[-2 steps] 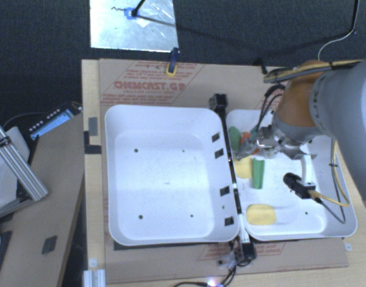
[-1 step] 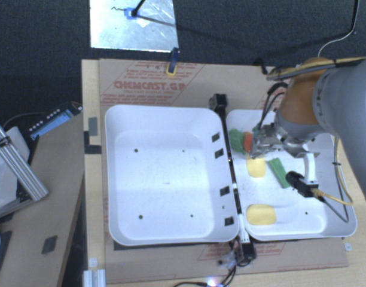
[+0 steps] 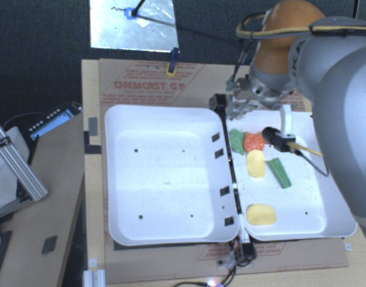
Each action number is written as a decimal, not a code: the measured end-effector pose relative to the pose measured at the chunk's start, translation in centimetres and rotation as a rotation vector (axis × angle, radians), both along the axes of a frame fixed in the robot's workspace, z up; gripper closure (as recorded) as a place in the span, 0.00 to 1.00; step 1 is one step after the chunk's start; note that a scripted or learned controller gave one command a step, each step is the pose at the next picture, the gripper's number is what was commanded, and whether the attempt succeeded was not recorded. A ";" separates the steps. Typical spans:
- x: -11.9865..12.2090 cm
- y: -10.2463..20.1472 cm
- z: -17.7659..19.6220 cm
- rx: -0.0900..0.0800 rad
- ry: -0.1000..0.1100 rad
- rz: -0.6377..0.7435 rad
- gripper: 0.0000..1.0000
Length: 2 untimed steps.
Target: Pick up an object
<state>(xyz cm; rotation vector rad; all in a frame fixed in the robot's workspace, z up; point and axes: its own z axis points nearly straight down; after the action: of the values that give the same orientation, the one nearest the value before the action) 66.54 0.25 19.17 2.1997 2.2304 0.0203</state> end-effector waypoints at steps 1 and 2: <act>0.4 13.5 16.9 0.007 -0.007 0.005 1.00; 0.4 12.5 16.9 -0.003 0.010 -0.004 1.00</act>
<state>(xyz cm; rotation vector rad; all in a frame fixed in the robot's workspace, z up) 66.93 12.74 36.06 2.2075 2.2301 0.0066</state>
